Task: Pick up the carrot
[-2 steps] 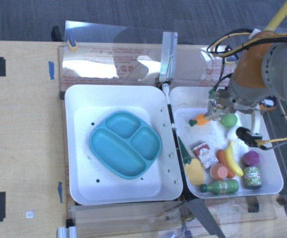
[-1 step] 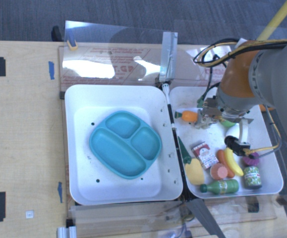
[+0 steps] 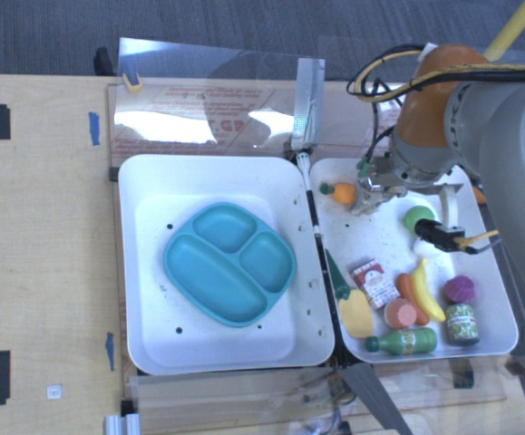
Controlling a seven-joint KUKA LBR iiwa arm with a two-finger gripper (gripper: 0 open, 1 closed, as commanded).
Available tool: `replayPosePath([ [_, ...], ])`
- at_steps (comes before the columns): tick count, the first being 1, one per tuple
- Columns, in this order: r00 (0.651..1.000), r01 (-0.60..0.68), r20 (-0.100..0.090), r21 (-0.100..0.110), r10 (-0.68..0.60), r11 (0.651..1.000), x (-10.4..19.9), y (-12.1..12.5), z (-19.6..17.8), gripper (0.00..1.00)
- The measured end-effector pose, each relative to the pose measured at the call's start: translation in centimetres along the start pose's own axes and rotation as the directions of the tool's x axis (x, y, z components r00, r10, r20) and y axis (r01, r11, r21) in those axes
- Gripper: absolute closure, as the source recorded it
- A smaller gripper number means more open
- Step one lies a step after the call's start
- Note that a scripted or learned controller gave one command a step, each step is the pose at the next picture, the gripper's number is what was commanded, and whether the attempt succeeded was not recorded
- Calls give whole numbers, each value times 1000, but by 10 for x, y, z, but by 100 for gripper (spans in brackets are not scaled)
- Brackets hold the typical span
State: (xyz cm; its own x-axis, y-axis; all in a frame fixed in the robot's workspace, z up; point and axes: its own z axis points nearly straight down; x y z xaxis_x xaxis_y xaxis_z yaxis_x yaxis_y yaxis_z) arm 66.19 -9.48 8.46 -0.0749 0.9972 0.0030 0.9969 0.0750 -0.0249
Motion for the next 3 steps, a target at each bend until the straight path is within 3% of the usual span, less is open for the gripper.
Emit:
replayPosePath([
  [1,991,-133,0,-35,133,990,20,3,-105,0],
  [2,999,-51,4,-29,51,998,-13,2,-108,0],
  [3,996,89,14,-44,-88,995,-5,-26,-21,0],
])
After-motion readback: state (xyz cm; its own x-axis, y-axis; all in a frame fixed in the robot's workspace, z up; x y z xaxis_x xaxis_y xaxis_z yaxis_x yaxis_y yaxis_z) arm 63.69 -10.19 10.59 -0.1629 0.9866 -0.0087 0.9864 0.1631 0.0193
